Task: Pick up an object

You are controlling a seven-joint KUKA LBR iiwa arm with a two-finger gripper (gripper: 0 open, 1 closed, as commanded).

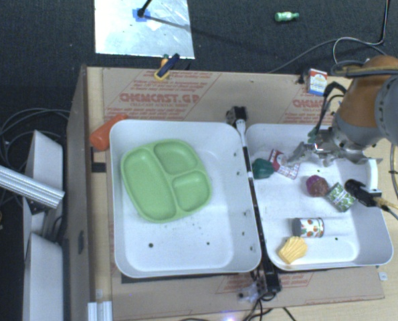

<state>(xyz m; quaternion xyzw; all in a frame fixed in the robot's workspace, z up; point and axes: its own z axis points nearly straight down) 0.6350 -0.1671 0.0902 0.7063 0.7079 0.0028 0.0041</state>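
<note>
Camera view: two shallow white plastic bins side by side on cardboard-covered bench, left bin (138, 246), right bin (359, 249). Left bin holding pale green three-compartment plastic tray (165, 179), lying tilted. Orange plastic piece (102, 134) just outside left bin's far-left corner.

Right bin: grey arm with orange band (369, 105) reaching in from right, metal two-finger gripper (299, 154) low over bin's far half, pointing left. Whether open or closed: cannot tell, too small and blurred. Nothing seen gripped. Red-and-white flat packet (283, 165) just beside gripper tip; teal rounded object (262, 168) left of packet, near bin's left wall. Dark purple round object (317, 185) mid-bin, green-and-white small carton (339, 196) just right of it. Small tin can with red-dotted label (309, 227) lying on side nearer front. Yellow shell-shaped plastic object (291, 249) at front, near can.

Outside bins: small red-white-blue box (317, 81) on cardboard at far right; yellow-and-blue object (165, 67) at cardboard's far edge.
</note>
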